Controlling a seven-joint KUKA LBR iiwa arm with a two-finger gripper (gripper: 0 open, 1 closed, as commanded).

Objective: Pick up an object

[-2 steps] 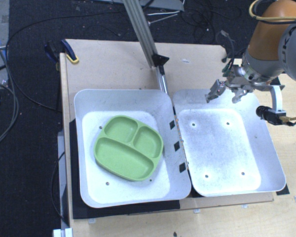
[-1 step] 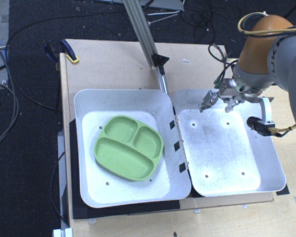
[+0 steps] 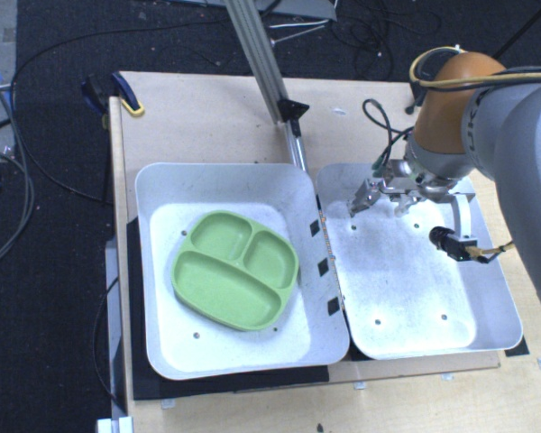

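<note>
Hovering low over the far end of the right-hand shallow white bin [image 3: 415,332], the two-finger metal gripper [image 3: 371,197] points toward the divide between the two bins; whether it is open or closed cannot be told from this slanted view, and nothing shows in its grasp; behind it, toward the right edge, rises the grey arm [image 3: 514,120] with its orange band [image 3: 451,97] just above the wrist; a thin black cable [image 3: 383,124] loops up beside that wrist on the far side; just to the gripper's right and nearer the camera, a small black fitting with a yellow tip [image 3: 455,244] sits over the bin's right rim. Well apart from the gripper, to its left and nearer the camera, the light green plastic divided plate [image 3: 235,270] lies flat in the middle of the left-hand shallow white bin [image 3: 162,197], one long compartment along its near side and two smaller ones on its far side; beyond the gripper's left, a slanted grey metal pole [image 3: 257,39] rises from the pale wooden bench [image 3: 198,115] near the bins' shared far corner.
</note>
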